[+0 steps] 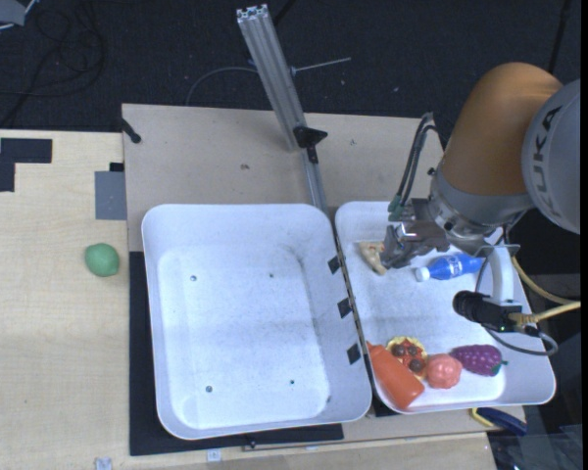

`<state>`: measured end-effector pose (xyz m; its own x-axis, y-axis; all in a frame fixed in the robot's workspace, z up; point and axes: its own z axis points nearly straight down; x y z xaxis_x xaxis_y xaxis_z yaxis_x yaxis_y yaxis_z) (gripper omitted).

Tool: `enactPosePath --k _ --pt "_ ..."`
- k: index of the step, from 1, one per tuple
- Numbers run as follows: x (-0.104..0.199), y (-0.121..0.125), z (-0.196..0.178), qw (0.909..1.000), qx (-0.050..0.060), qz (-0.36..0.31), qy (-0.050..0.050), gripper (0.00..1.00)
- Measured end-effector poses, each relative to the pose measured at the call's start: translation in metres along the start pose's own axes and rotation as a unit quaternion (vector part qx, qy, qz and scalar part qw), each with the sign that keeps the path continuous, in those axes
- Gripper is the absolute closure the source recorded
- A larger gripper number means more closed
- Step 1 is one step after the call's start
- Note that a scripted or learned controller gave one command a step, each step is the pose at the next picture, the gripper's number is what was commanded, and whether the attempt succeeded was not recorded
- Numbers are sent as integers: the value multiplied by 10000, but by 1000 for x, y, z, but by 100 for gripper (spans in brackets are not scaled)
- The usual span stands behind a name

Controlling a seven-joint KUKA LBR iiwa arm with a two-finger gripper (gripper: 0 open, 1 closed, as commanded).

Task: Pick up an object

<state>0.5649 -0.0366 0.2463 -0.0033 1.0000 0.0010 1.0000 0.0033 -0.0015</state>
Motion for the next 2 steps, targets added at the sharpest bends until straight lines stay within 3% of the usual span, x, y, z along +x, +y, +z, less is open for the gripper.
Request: enactPosePath --k 2 --pt "98 -33 17 10000 3 1 -3 100"
